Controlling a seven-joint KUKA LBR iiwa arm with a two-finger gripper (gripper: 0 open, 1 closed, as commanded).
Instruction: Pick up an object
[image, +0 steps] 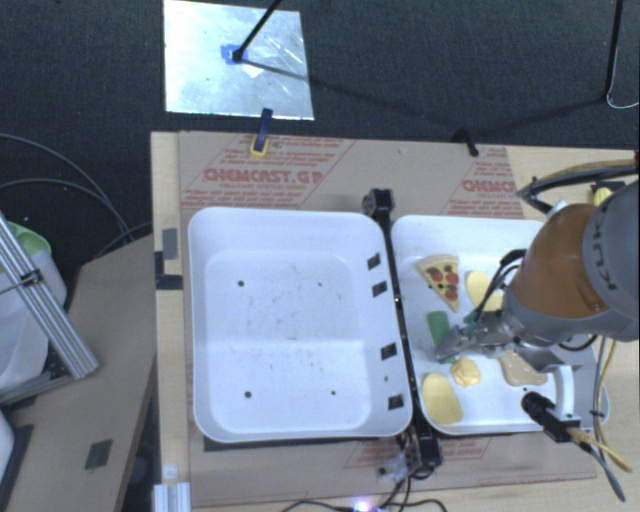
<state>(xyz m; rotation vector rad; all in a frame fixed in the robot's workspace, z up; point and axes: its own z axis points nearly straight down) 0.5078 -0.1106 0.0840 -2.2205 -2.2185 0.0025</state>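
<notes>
The right bin (410, 240) holds several small toy foods. A pizza slice (442, 277) lies near its back left. Close to the bin's left wall stands a green piece (437, 325). A pale yellow oval (441, 398) lies at the front left, a small yellow lump (465, 372) sits behind it, and a tan piece (520, 368) lies to the right. Another yellow piece (479, 288) shows partly under the arm. My gripper (455, 345) reaches down over the bin's middle, just right of the green piece and above the yellow lump.
The left bin (290, 320) lies beside the right one, with a black divider strip (392, 300) between them. Both rest on a cardboard sheet (330, 170). A metal frame (40, 310) stands at the far left. The grey and orange arm (565, 280) covers the right bin's right half.
</notes>
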